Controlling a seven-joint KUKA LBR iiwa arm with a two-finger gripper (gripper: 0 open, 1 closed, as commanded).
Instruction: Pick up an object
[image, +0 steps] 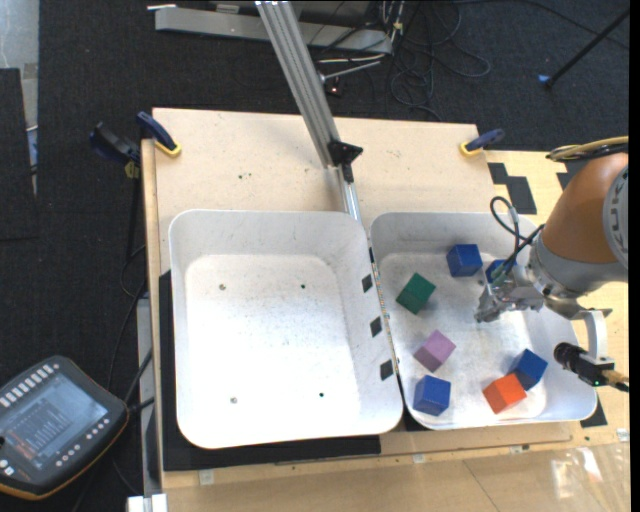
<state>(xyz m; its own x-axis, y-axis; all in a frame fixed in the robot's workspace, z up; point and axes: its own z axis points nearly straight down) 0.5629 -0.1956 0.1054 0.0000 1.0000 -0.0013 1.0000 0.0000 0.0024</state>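
Observation:
Several small blocks lie in the right bin (400, 235): a blue block (463, 260) at the back, a green block (416, 293), a purple block (435, 350), a second blue block (432, 394) at the front, an orange block (504, 392) and a third blue block (530, 367) beside it. My gripper (489, 306) reaches in from the right and hangs low over the bin floor, between the back blue block and the orange block. A bit of blue (497, 272) peeks out just behind the gripper.
The left bin (200, 240) adjoins the right one along a shared rim. A slanted metal pole (305, 85) crosses the bench from the back. A teach pendant (50, 425) lies at the lower left, off the bench.

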